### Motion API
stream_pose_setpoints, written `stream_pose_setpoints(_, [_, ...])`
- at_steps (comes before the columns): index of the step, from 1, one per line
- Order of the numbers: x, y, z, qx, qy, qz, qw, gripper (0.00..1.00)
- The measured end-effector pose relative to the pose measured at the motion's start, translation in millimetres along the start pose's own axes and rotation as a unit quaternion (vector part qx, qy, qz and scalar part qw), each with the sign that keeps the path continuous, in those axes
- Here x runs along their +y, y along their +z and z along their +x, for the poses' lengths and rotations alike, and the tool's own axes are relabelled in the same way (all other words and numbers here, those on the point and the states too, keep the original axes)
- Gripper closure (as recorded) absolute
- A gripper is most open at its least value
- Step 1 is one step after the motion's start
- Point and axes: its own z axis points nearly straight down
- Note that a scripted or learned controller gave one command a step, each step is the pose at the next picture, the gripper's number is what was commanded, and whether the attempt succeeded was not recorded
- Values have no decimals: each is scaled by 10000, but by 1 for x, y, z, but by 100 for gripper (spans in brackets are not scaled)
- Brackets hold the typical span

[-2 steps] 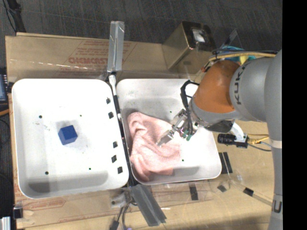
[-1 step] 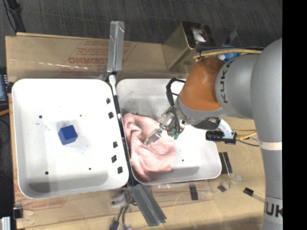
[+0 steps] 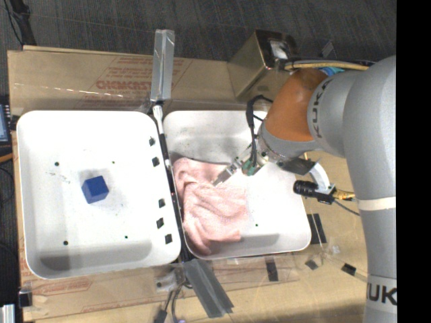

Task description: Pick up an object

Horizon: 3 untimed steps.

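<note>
Fingers of my gripper [image 3: 225, 173]: I cannot tell their state from this slant. They hang over the upper edge of the pink cloth [image 3: 210, 207], which spreads toward lower left in the right bin [image 3: 283, 237]; a blue cube [image 3: 95, 188] sits well apart, left bin [image 3: 40, 247].

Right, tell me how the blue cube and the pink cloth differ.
The blue cube is small, rigid and sharp-edged; the pink cloth is much larger, soft and crumpled. The cube sits in the left bin, well away from the arm; the cloth lies in the right bin, with the gripper over its upper edge. Each is the one loose object in its white bin.
</note>
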Motion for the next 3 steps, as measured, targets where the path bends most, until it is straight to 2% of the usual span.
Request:
stream_pose_setpoints(1, [56, 0, -12, 2, 508, 0, 9987, 0])
stream_pose_setpoints(2, [72, 1, 27, 16, 520, 16, 9986, 0])
stream_pose_setpoints(3, [55, 1, 12, 27, -436, 19, 9990, 0])
